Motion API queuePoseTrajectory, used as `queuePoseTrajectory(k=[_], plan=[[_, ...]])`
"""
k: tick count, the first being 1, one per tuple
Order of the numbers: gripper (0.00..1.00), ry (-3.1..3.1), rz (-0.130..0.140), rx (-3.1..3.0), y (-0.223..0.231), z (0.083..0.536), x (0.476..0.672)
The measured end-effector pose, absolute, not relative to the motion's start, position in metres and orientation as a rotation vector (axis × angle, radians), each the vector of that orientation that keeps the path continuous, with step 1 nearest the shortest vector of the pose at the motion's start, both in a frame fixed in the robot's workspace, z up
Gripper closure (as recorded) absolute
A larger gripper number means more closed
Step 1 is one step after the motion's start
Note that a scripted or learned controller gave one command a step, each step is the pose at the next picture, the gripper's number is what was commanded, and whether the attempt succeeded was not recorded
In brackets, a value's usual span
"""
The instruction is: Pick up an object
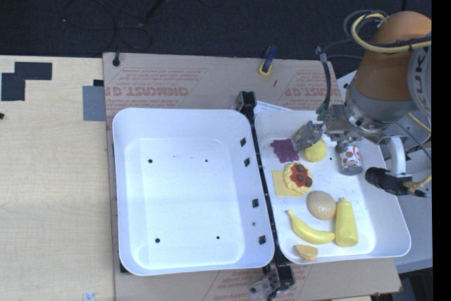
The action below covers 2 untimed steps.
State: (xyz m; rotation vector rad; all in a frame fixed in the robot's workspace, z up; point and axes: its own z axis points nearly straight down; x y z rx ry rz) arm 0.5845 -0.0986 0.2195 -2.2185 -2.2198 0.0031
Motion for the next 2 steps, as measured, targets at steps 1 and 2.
queuePoseTrajectory(k=[1,2], plan=[[0.0,-2.221,0.007,-2.214,-0.088,0.081,0.62],[1.0,-2.217,0.004,-2.221,-0.09,0.099,0.621]])
